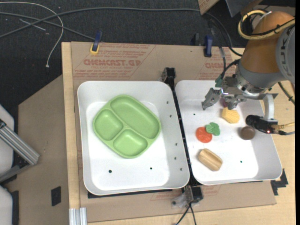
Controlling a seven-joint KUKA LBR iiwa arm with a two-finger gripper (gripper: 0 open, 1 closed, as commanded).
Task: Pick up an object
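Observation:
My gripper (221, 100) hangs over the upper part of the right bin (262, 168), its fingers spread open with nothing between them. Just below it and slightly to the right, a yellow wedge-shaped block (230, 116) lies on the bin floor. Further down are a red tomato-like piece (203, 135) with a green leafy piece (213, 128) touching it. A tan bread roll (209, 159) lies nearer the front. A small brown round object (247, 133) sits toward the right side.
The left bin (93, 172) holds a green divided plate (126, 125). A black clamp (168, 74) sits at the back between the bins. A black sensor with cable (262, 123) projects from the arm above the brown object.

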